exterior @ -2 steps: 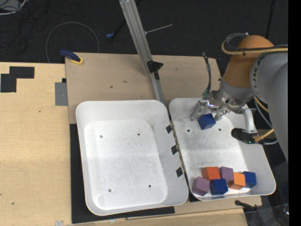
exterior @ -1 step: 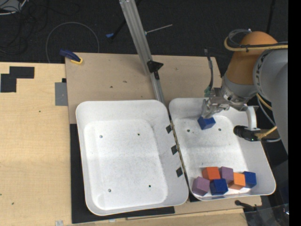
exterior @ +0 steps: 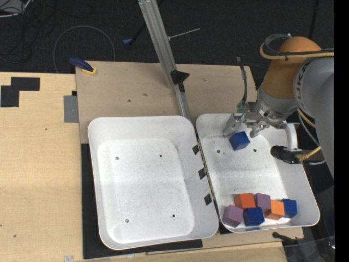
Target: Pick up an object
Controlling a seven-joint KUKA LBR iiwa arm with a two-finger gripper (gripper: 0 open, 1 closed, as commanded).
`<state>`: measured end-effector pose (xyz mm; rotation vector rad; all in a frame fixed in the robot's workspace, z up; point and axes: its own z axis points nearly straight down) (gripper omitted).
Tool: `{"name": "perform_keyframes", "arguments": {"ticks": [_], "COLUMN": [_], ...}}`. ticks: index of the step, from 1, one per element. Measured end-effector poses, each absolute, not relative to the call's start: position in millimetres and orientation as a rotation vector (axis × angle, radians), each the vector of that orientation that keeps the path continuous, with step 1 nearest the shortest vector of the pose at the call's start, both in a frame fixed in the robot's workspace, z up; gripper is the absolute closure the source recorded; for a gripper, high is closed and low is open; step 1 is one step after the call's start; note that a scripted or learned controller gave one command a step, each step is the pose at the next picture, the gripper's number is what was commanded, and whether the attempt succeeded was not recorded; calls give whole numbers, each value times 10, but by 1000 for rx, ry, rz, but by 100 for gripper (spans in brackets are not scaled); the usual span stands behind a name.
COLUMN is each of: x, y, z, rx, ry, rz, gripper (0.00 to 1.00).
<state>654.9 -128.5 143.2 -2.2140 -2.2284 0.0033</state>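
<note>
My gripper (exterior: 243,131) hangs over the far part of the right bin (exterior: 256,171), below the orange band of the arm. A blue cube (exterior: 239,141) sits tilted between its fingertips, and the gripper is shut on it. Along the near edge of the right bin lies a cluster of blocks: an orange one (exterior: 246,200), a purple one (exterior: 263,201), another purple one (exterior: 232,215), a dark blue one (exterior: 253,216), an orange one (exterior: 277,208) and a small blue one (exterior: 290,207).
The left bin (exterior: 143,179) stands beside the right one, joined by black clips (exterior: 201,173). A slanted aluminium rail (exterior: 163,53) rises behind the bins. Cables and a black hose (exterior: 286,154) trail on the right of the arm.
</note>
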Motion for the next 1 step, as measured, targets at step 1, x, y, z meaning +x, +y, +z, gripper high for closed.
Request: {"name": "perform_keyframes", "arguments": {"ticks": [1], "x": [6683], "y": [-1586], "z": [877], "rx": [-2223], "ry": [-2220], "rz": [2], "gripper": [0]}}
